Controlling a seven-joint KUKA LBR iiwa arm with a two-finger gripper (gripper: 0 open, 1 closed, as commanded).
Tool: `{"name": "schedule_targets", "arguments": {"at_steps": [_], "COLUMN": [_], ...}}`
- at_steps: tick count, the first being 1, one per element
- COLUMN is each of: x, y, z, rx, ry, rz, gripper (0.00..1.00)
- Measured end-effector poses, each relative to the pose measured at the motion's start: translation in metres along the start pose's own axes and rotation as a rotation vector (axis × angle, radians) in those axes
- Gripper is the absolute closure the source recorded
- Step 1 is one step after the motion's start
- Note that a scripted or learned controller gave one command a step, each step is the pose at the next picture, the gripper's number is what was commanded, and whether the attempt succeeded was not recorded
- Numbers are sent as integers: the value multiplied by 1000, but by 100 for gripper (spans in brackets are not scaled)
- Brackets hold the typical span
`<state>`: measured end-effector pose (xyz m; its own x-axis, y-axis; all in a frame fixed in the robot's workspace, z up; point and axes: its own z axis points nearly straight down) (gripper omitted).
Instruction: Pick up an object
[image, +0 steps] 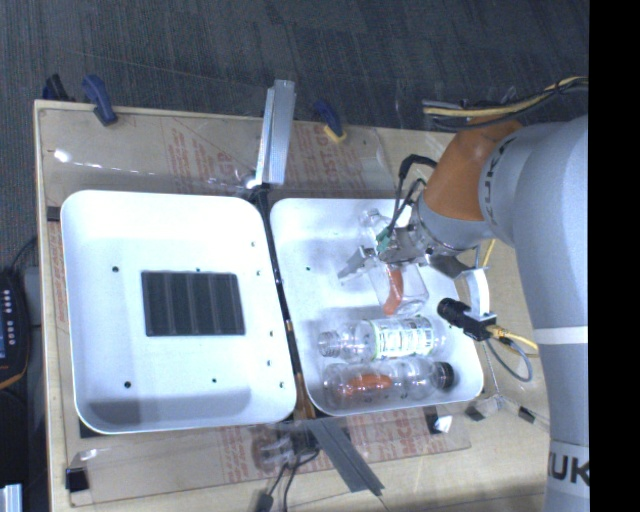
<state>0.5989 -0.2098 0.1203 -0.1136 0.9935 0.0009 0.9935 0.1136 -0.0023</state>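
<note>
my end effector (385, 262) is down in the right bin (300, 300), upper middle of it, right over a clear bottle with an orange bit (393, 288). honestly can't tell its state. two more clear bottles (385, 340) lie along the bin's lower edge. left bin (100, 230) has a dark grate (193, 303).

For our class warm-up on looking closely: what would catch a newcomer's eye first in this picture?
Most striking is the big grey arm with its orange band, reaching from the right into the right bin. There its gripper hangs above clear plastic bottles lying along the near side. The left bin shows a dark ribbed rectangle in its middle.
</note>
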Motion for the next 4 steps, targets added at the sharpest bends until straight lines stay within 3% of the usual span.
{"name": "schedule_targets", "arguments": {"at_steps": [1,2,3,4], "x": [0,1,-3,-2], "y": [0,-15,18,19], "z": [0,-72,-91,-101], "rx": [0,0,-1,0], "ry": [0,0,-1,0], "rz": [0,-30,-94,-99], "gripper": [0,0,0,100]}}
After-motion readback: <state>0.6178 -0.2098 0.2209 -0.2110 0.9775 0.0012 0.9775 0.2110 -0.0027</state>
